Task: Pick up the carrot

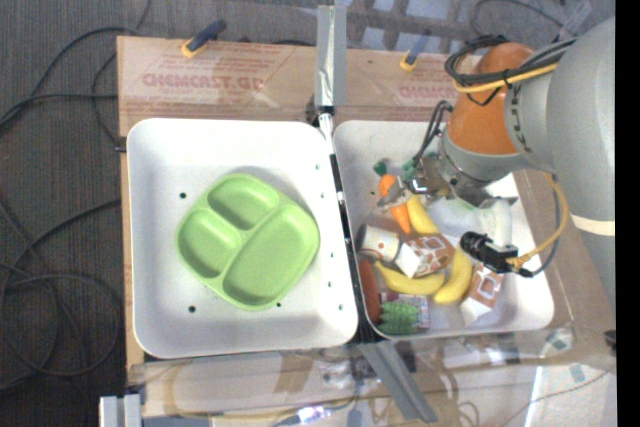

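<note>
My gripper (408, 183) low in right bin (535, 310), fingers seemingly closed around carrot (393, 200), though view poor. Banana (430, 280) just below. Green divided plate (250, 240) in left bin (150, 215).

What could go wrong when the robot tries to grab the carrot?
The carrot lies squeezed among the banana and small boxes, so the gripper might pinch the wrong thing or push the pile about. The carrot sits close to the bin's wall, so it could slip away sideways.
</note>
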Controlling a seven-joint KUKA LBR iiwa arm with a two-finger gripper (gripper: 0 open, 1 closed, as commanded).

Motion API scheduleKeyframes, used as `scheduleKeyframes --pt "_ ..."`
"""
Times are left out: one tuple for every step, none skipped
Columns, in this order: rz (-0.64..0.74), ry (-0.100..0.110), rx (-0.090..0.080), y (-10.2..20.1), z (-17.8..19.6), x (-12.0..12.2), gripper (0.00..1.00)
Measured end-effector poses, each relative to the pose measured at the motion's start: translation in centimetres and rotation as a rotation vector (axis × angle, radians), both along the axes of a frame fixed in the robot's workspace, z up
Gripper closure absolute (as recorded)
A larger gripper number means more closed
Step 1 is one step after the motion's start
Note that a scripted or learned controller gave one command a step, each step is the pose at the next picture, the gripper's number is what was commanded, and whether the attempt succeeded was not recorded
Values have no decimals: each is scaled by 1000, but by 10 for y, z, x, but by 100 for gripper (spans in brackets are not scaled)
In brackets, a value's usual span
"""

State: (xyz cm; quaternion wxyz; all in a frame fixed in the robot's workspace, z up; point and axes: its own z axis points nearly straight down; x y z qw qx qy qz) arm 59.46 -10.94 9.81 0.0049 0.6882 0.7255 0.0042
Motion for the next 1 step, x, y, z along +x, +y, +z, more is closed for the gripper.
scheduleKeyframes --pt "-128 42 -1 58 81 68 100"
